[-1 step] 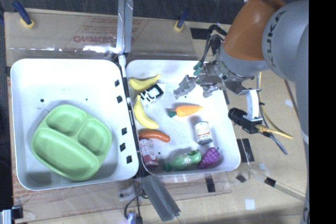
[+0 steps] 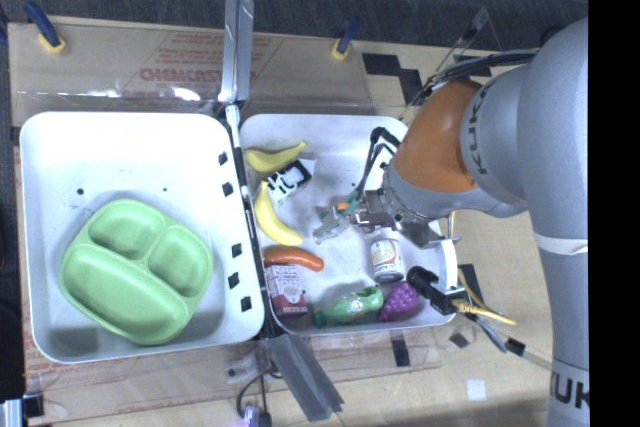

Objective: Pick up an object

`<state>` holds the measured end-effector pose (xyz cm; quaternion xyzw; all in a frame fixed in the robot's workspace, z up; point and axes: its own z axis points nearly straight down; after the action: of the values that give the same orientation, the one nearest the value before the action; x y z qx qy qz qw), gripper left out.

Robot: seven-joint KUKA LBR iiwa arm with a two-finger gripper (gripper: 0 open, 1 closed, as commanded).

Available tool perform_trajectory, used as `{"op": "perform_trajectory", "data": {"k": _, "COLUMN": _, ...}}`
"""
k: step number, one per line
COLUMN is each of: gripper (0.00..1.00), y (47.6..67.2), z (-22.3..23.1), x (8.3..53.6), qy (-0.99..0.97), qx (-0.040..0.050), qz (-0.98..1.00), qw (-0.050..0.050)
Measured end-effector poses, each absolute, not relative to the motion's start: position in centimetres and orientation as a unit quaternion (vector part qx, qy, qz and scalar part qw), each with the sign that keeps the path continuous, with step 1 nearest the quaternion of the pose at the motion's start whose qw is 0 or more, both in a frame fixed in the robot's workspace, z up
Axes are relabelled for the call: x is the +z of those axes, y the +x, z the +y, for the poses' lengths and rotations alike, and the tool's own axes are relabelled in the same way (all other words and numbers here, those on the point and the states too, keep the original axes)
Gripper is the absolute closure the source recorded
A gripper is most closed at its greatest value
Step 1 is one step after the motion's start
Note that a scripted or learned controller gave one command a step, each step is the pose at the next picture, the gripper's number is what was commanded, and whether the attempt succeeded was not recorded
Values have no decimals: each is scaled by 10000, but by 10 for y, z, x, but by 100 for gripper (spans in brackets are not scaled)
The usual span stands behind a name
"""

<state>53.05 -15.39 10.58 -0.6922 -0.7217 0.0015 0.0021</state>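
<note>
We list the jar (image 2: 386, 258) at mid-right of frame in the right bin (image 2: 330, 127), beside grapes (image 2: 399, 300). Hand (image 2: 345, 212) just upper-left of it; grip state we cannot tell. Left bin (image 2: 40, 145): green tray (image 2: 135, 270).

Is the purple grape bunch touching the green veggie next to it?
Touching. In the camera view, the purple grapes press right up against the end of the green vegetable in the right bin, with no white floor between them.
</note>
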Motion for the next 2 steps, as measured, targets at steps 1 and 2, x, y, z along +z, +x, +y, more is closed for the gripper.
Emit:
{"op": "perform_trajectory", "data": {"k": 1, "gripper": 0, "y": 583, "z": -197, "x": 92, "qy": -7317, "qx": 11, "qz": -6816, "qw": 11}}
{"op": "perform_trajectory", "data": {"k": 2, "gripper": 100, "y": 584, "z": -196, "x": 102, "qy": -7302, "qx": 9, "qz": -6833, "qw": 17}}
